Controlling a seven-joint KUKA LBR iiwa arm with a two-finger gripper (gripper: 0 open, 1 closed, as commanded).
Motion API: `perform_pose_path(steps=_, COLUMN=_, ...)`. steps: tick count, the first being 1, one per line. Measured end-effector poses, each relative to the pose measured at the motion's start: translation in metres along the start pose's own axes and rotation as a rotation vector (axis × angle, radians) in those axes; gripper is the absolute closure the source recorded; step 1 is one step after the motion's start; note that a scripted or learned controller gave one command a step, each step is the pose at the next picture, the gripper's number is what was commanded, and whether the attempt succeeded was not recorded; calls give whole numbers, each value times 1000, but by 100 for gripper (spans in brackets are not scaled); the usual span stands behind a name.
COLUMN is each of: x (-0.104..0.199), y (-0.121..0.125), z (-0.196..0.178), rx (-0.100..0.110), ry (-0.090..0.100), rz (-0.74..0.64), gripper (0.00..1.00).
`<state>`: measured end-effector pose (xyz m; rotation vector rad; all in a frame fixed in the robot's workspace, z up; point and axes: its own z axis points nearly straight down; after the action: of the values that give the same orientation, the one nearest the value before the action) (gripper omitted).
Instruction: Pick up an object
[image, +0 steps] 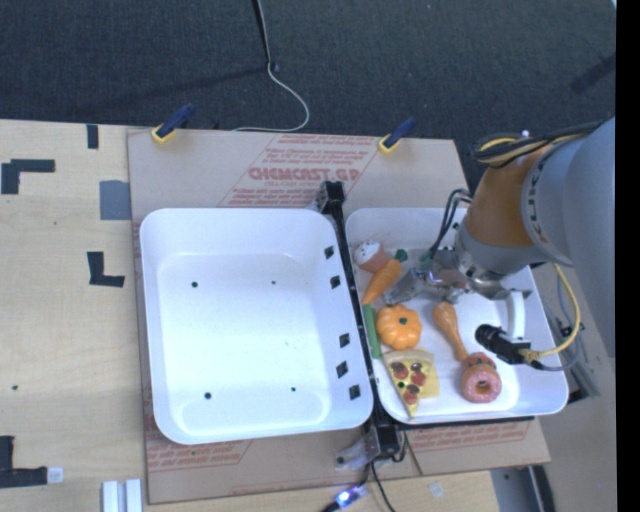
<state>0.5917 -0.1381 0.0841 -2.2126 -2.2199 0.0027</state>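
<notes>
Pizza slice (412, 376) lies at the near edge of the right bin (545, 400), with a pink donut (481, 383) beside it to the right. Just behind the slice sits a small orange pumpkin (398, 326), and a chicken drumstick (449, 326) lies between pumpkin and donut. Farther back, a carrot (381, 279) leans along the divider between the 2 bins. The arm's gripper (428, 279) hangs low among these toys, near the carrot's tip and above the pumpkin; whether its fingers are spread or closed cannot be told, and nothing is visibly pinched. To the left sits the left bin (240, 330).
</notes>
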Motion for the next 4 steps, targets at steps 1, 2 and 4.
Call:
perform_pose_path(steps=1, x=26, y=54, z=-1, rx=59, ry=-12, rz=-6, gripper=0)
perform_pose_path(steps=2, x=11, y=-33, z=0, rx=1, ry=-4, rz=8, gripper=0)
perform_pose_path(steps=4, x=10, y=-91, z=-10, rx=-4, ry=-3, rz=3, gripper=100)
